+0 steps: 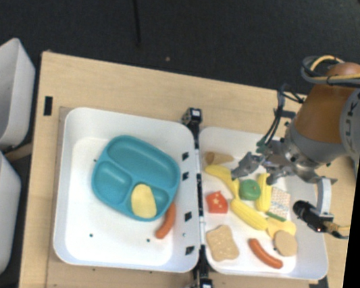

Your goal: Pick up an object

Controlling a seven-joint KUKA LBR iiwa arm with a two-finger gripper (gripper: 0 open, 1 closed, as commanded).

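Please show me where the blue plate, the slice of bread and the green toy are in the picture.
blue plate (118,170): camera view, on a bare compartment at its left.
slice of bread (222,242): camera view, on the middle of the slice.
green toy (250,189): camera view, on its top face.

a pale wooden bench (141,91) carried two shallow white bins side by side, touching along their inner edges. the left bin (69,224) sat toward the bench's left, the right bin (306,261) toward its right. small black clips (192,116) stood at the far and near ends of their seam.
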